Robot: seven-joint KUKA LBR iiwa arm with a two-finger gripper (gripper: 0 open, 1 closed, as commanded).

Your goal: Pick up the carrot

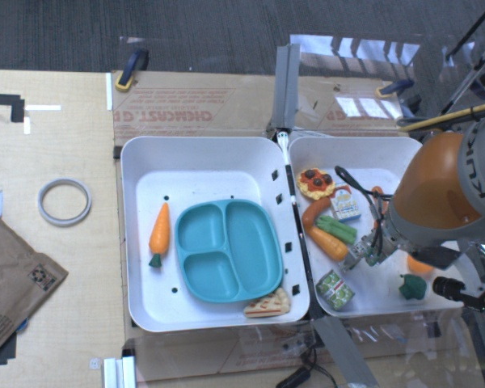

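Note:
The carrot point(159, 229), orange with a small green stem end, lies upright along the left side of the left bin point(137, 184), beside a teal divided plate point(226, 249). My gripper point(362, 254) hangs low in the right bin point(372, 156), far to the right of the carrot. It sits just right of an orange elongated food piece point(326, 243) and a green one point(336, 229). The arm's orange band point(436, 183) hides part of the right bin behind it.
A waffle-like piece point(267, 304) lies at the left bin's front edge. The right bin holds a small pizza point(315, 182), a sausage point(313, 212), a small carton point(346, 206), a green box point(335, 289) and a broccoli point(412, 287). A tape ring point(65, 201) lies on the bench at left.

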